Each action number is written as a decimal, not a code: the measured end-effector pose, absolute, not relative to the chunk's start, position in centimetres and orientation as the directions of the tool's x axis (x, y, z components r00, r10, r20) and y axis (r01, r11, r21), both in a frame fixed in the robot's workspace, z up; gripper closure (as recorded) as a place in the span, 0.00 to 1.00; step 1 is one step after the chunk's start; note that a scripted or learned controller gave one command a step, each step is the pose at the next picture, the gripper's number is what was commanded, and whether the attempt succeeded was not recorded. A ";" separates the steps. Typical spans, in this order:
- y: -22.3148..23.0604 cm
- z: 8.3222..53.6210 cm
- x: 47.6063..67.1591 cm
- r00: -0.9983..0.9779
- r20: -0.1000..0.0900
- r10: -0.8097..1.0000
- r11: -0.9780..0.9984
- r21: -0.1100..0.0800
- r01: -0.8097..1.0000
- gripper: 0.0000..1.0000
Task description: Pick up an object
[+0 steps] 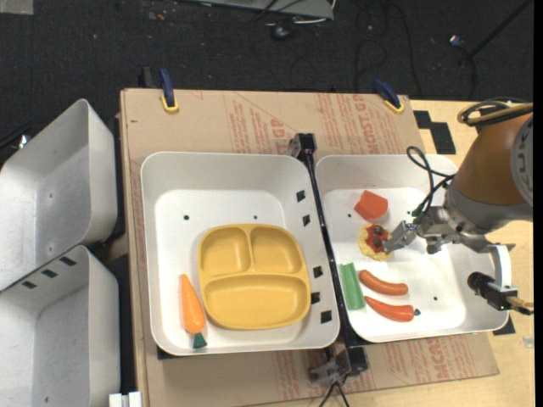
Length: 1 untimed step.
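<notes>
Now your hand (393, 238) sits low in the right bin (441, 312), its tip touching the yellow toy (371, 242) just near of the red block (371, 204); you cannot tell how far it is open or whether it grips anything.

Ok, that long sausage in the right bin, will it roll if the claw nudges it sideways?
Probably. The smooth reddish-brown sausage-shaped toy looks round along its length and lies flat on the right white bin, so a side push would likely roll it. Its glossy skin may slip between fingers. It looks like a light, stiff toy, though that is a guess. The claw is beside the yellow item.
</notes>
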<state>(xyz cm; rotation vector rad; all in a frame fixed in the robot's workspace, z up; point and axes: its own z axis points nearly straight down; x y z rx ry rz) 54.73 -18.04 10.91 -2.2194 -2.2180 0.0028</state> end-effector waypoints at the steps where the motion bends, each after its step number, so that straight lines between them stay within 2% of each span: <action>1: -18.1 12.2 54.8 0.002 0.000 1.000 -0.002 0.000 1.000 1.00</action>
